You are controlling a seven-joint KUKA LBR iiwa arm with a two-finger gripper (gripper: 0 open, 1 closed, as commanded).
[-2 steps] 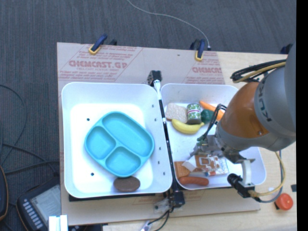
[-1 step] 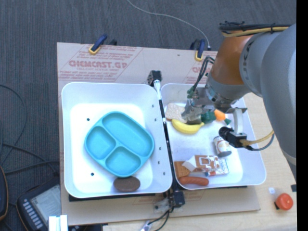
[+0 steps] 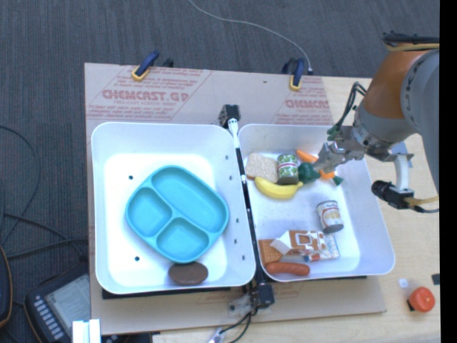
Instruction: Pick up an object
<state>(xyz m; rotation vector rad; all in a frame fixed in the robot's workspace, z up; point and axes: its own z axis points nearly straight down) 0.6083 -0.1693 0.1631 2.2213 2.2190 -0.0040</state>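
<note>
We are looking first at the gripper [image 3: 330,157], which is hanging low over the back of the right bin [image 3: 371,213], right at the carrot [image 3: 308,156] with its orange root and green top. We cannot tell whether it is spread or pressed together, since the wrist is covering it from above, and we are seeing nothing clearly pinched.

Just beside the carrot we are finding a small green-labelled can [image 3: 288,167], touching a round cracker-like biscuit [image 3: 261,166], with a banana [image 3: 277,188] lying just in front of both. Farther toward the front, a second can [image 3: 329,215] is lying on its side, and near the front wall a printed box [image 3: 311,244] and a hot dog [image 3: 288,269] are resting together.

In the left bin [image 3: 107,191] a blue divided plate [image 3: 177,213] is sitting with a brown patty [image 3: 188,273] near its front edge.

We are judging this as the reaching step, with the carrot the likely target. The next move is calling for a firm close on it without nudging the green can, then a straight lift.
</note>
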